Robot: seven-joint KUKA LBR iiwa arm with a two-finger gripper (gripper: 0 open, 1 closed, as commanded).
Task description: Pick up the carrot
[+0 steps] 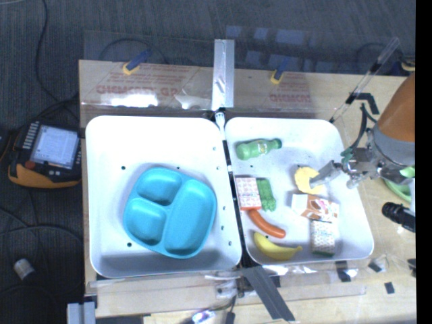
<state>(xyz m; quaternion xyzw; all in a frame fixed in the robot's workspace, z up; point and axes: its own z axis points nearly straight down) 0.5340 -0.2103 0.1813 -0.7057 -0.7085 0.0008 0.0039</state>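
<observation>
The claw (335,171) is hovering at the right bin's (351,248) 3 o'clock side; its state cannot be told. The carrot (265,223) is lying wedged between the banana (275,246) and a green item (266,194), so a descent is risking a wrong or double grasp.

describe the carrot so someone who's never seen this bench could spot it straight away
Start at the right-hand white bin. Near its front edge lies a curved yellow banana; the slim orange carrot lies just behind it, slanting. It is the one long orange thing there, below the green vegetable.
</observation>
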